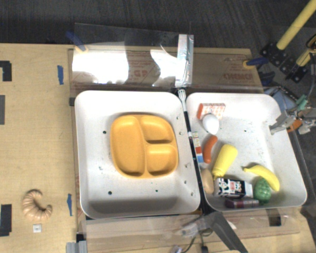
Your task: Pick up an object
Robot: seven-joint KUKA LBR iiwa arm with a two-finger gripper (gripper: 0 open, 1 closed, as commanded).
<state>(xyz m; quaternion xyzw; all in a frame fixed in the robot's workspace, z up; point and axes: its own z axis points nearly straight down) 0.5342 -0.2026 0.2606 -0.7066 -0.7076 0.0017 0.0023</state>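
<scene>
The right bin [255, 136] holds several items. A red-and-white box [211, 110] lies at the back with a white egg [210, 124] beside it. Below them are an orange carrot-like piece [211, 145], a yellow bottle [224, 159], a banana [264, 175], a green round item [263, 190], a black-and-white carton [233, 187] and a dark pen-like stick [240, 203]. My gripper [279, 125] sits at the bin's right rim, apart from all of them, with nothing seen in it.
The left bin [89, 141] carries a yellow three-compartment plate [145, 144]. A croissant-shaped toy [37, 204] lies on the bench at the lower left. A clear plastic sheet [131, 62] stands behind the bins. Yellow and black gear [300, 20] stands at the upper right.
</scene>
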